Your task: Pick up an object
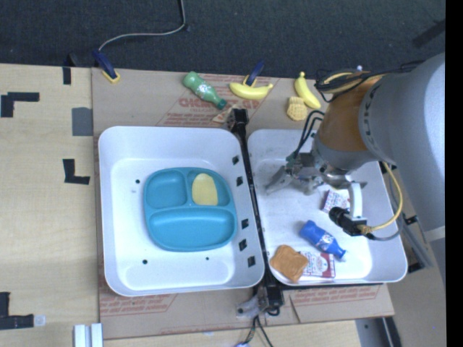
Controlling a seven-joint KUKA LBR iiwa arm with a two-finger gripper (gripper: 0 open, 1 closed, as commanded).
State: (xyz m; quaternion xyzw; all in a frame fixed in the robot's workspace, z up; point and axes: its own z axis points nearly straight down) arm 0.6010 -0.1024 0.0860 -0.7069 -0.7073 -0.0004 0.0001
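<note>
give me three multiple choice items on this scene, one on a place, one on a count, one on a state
1. Where does the blue tray lie?
A. in the left bin
B. in the right bin
C. on the bench behind the bins

2. How many bananas lie on the bench behind the bins?
A. none
B. two
C. four

3. What is between the fingers of the gripper?
A. the blue bottle
B. the bread
C. nothing

Answers:
1. A: the blue tray sits in the left bin, with a yellow piece in one compartment.
2. B: one banana and a second banana lie behind the bins.
3. C: the gripper hangs over the bare floor of the right bin, fingers spread with nothing in them; the blue bottle and the bread lie apart from it, nearer the front.
</note>
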